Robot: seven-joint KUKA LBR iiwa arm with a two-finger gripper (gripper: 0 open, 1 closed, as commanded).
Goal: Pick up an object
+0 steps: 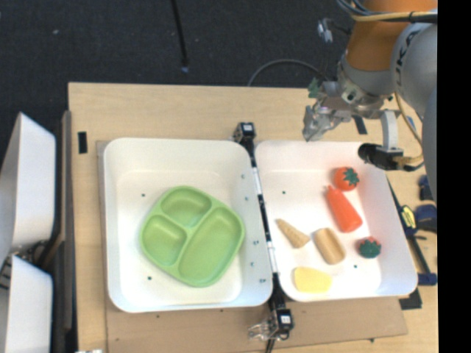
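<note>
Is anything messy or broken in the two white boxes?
Nothing stands out. The green plate lies flat in the left bin. The toy foods, like the carrot and tomato, lie loose in the right bin. The claw hovers at its far edge.

We see the gripper (318,126) above the right bin's (294,169) far edge. That bin holds a carrot (344,209), tomato (344,178), bread roll (329,245), cone (292,233), yellow piece (312,279) and strawberry (369,248). The left bin (125,169) holds a green divided plate (193,235).
</note>
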